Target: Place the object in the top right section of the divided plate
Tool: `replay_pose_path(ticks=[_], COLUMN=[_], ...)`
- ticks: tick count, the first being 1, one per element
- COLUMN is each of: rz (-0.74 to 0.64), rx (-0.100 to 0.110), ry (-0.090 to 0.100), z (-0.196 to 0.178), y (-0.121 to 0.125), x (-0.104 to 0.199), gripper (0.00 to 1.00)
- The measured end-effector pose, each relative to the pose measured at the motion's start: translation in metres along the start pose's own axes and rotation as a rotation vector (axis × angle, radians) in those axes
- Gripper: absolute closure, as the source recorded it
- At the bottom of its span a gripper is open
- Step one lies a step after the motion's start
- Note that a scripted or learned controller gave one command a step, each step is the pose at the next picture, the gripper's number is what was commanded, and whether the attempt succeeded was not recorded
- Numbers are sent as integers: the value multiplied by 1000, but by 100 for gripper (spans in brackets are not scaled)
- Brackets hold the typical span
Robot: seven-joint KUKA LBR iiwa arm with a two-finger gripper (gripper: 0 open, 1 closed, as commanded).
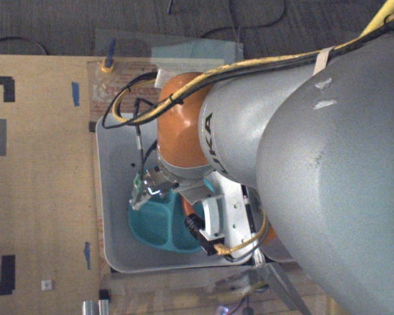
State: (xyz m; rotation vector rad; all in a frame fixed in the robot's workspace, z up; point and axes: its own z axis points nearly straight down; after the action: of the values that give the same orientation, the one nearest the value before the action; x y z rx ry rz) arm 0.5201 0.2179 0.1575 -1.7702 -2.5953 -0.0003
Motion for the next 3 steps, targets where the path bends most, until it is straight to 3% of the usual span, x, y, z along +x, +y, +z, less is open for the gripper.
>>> replay_pose_path(ticks=[1,2,3], rz=[-1,-11,6], rx=[-2,2,0], ry=[0,0,0], z=[-10,-44,-51], y=[1,-59,-17], x=[0,-65,7], gripper=[100,100,100])
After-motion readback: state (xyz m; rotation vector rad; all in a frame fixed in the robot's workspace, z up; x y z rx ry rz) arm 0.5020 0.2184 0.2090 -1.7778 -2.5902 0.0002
